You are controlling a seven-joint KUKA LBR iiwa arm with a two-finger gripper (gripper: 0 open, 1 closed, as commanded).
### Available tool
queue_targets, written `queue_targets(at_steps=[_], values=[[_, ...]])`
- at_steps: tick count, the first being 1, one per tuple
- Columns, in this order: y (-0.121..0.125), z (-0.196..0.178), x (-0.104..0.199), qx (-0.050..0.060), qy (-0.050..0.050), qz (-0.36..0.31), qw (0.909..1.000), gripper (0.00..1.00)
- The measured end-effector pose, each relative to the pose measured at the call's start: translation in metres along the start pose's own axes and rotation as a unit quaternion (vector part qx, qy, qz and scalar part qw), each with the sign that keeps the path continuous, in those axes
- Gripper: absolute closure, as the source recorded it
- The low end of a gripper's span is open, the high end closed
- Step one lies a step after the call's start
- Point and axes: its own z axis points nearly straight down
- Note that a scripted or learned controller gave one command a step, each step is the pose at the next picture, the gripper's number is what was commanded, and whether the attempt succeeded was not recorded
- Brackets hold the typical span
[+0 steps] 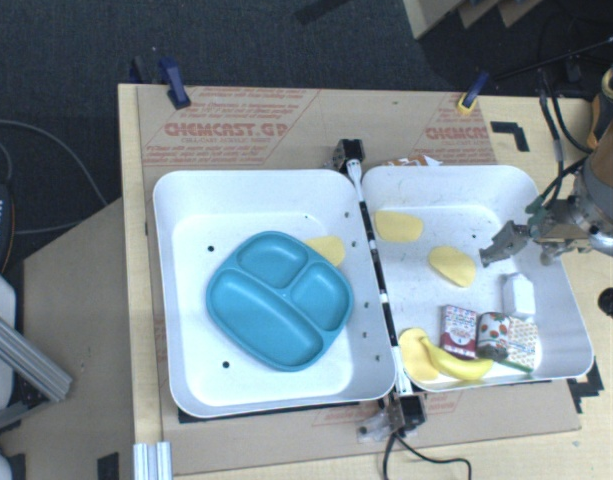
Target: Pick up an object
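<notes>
A: The end effector (pixel 498 245) hangs over the right bin (pixel 561 298). Whether it is spread or pressed together cannot be told from here; nothing visibly sits in it.

B: The closest target is probably the yellow oval piece (pixel 452 265), just to its left. The small white block (pixel 519 293) lies just below it.

A: The arm should likely centre over one piece, descend straight, and stay off the bin's wall.
</notes>
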Motion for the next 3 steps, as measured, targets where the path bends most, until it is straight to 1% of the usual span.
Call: queue_targets(at_steps=[1,2,3], values=[[0.041,0.126,0.004,0.001,0.000,0.000,1.0000,0.00],[-0.019,0.154,0.002,0.001,0.000,0.000,1.0000,0.00],[-0.032,0.155,0.020,0.001,0.001,0.001,1.0000,0.00]])
